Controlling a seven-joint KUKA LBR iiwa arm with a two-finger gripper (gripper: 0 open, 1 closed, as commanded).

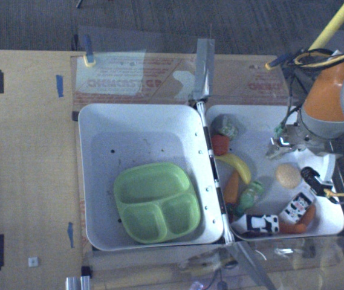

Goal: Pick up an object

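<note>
Banana [237, 165]: curved, smooth yellow | plate [156, 202]: green, three compartments, glossy

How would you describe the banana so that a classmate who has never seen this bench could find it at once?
Start at the right-hand white bin and follow its left wall to about mid-height. The banana lies there, just below a red item and above an orange one. It is the only curved, yellow thing in the bin.

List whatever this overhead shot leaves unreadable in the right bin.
- gripper: too small and blurred to tell its finger state.
- black-and-white toy: its identity is blurred.
- dark object at the right bin's top corner: too blurred to name.
- arm: cut off by the camera view's right edge.
</note>
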